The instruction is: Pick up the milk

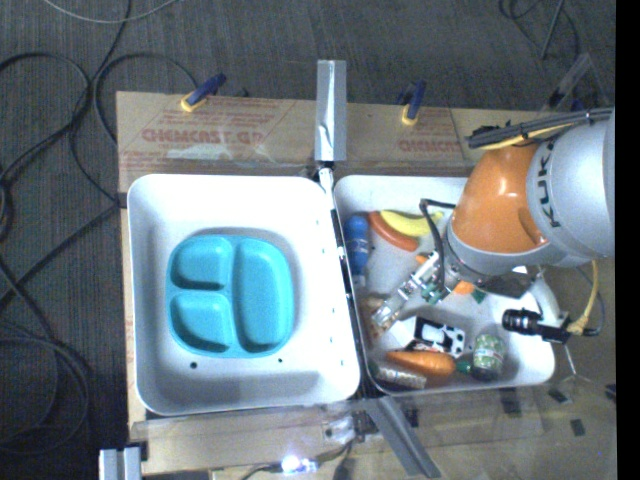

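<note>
White bins, grey arm over the right one; milk not yet taken.

Largest first: left bin point(150, 368) with turquoise tray point(232, 293) lies well left of the pincer point(400, 298), whose spread cannot be told. Right bin point(540, 368) is crowded. Milk carton point(438, 336), black-and-white, sits just below-right of the pincer, touching a carrot point(420, 362). Judged light, thin-walled, crushable: grip its flat sides. Open room is scant; the bin wall is close.

I see the milk point(438, 334), a small black-and-white patterned carton, lying flat near the front of the right bin point(540, 363), just above the carrot point(420, 362).
</note>
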